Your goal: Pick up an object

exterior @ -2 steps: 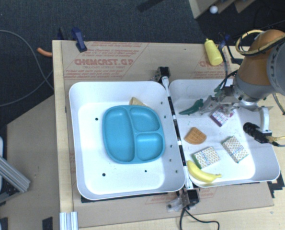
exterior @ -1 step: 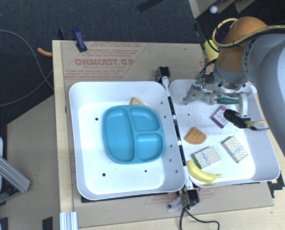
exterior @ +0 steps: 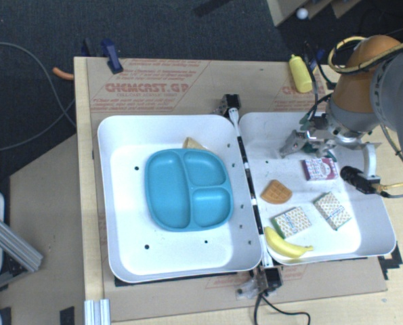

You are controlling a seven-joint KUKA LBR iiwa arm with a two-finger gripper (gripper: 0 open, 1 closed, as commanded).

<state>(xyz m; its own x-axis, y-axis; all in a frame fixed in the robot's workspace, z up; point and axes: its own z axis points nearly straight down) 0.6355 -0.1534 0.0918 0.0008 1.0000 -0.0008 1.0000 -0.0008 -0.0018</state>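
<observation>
My gripper hangs over the back of the right bin, its fingers spread open with nothing between them. Just in front of it, a little to the right, lies a small maroon and white box. Further forward are a brown waffle-like piece, two patterned boxes and a yellow banana at the front left corner. The orange band and grey arm rise at the right.
The left bin holds a blue divided plate with a tan scrap behind it. A yellow bottle and a blue clamp lie on the bench behind the bins. Cables trail beside the arm.
</observation>
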